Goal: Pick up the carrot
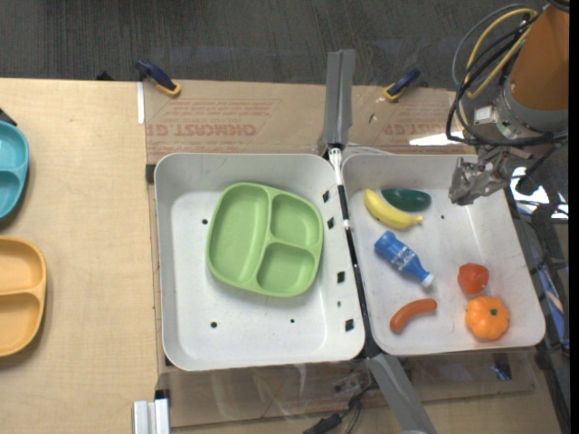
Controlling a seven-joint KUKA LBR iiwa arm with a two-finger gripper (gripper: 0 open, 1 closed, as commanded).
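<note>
Far L of the green plate (pixel 265 239), at the pic's edge, sit a teal plate (pixel 9 174) and, nearer the front, a yellow plate (pixel 16 297). Both are cut off by the edge and lie on the bare bench top.

The green plate lies flat in the left bin (pixel 181 269), a bit toward the back. White floor shows all around it, w/ the most room at the front and on the L side.

Just R of the green plate, past the wall btw the bins, comes the right bin (pixel 507 233). First a banana (pixel 391 210), w/ a dark green thing (pixel 407 197) touching it from behind. Then a blue bottle (pixel 403 257) lying on its side.

The carrot (pixel 413 314) is R of the green plate and nearer the front, lying flat near the bin's front edge. It touches nothing, and white floor shows on every side of it.

Further R are a red veg (pixel 472 278) and an orange round fruit (pixel 487 319), just beside each other, close to the bin's R wall.

Furthest R of the green plate and toward the back is the gripper (pixel 470 183), over the bin's back R corner, well apart from the carrot. Can't tell if it's open or closed. It holds nothing I can see.
</note>
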